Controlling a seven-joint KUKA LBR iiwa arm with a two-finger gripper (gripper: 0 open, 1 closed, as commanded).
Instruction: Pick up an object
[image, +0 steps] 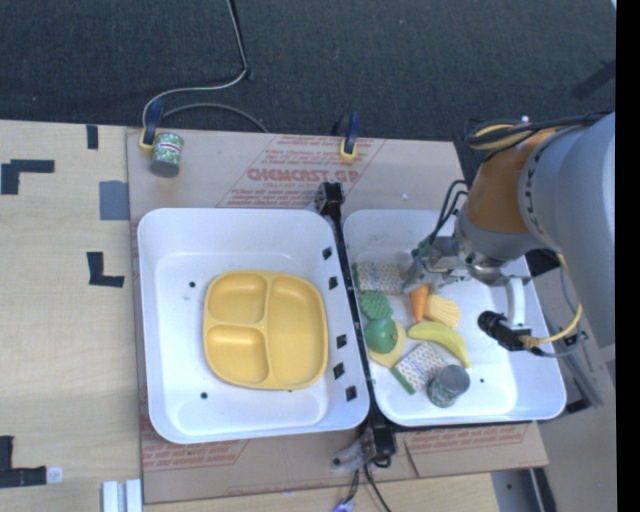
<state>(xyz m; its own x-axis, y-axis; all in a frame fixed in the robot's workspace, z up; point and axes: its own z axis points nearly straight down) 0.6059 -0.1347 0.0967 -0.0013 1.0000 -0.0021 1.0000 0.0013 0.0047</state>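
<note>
Hovering over the carrot (419, 301) in the right bin (540, 395), the tool's (425, 268) spread cannot be told.

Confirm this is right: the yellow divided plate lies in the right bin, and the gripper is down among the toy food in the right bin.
Not quite. The camera view shows the yellow divided plate in the left bin, not the right. The rest stands: the gripper is down among the toy food in the right bin.
</note>
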